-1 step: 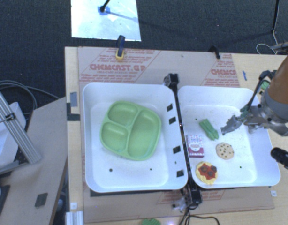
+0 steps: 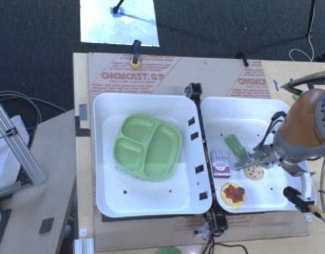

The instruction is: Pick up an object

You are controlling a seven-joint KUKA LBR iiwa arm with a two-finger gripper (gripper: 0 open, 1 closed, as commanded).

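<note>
Overhead view of the bench with two shallow white bins side by side. The left bin (image 2: 107, 194) holds a green divided plate (image 2: 147, 147), lying flat near the bin's middle with its three compartments bare. The right bin (image 2: 226, 112) carries the candidate objects, clustered toward its front edge: a green block (image 2: 235, 145) lying at a slant, a small red-and-white carton (image 2: 220, 164) close to the wall shared with the left bin, a chocolate-chip cookie (image 2: 254, 172), and a yellow disc with a red topping (image 2: 233, 193) near the front edge. The arm (image 2: 305, 126) leans in over the bin's right edge, and its gripper (image 2: 249, 162) sits low, just above the cookie and just beside the green block. This placement suggests a grasp aimed at one of those two. Whether the jaws are open or closed cannot be told, and nothing is seen between them.

Legible writing: "CHEMCAST GP" is printed in red on the cardboard sheet (image 2: 133, 75) under the bins, repeated near its rear edge. The carton's print is too small to read.
</note>
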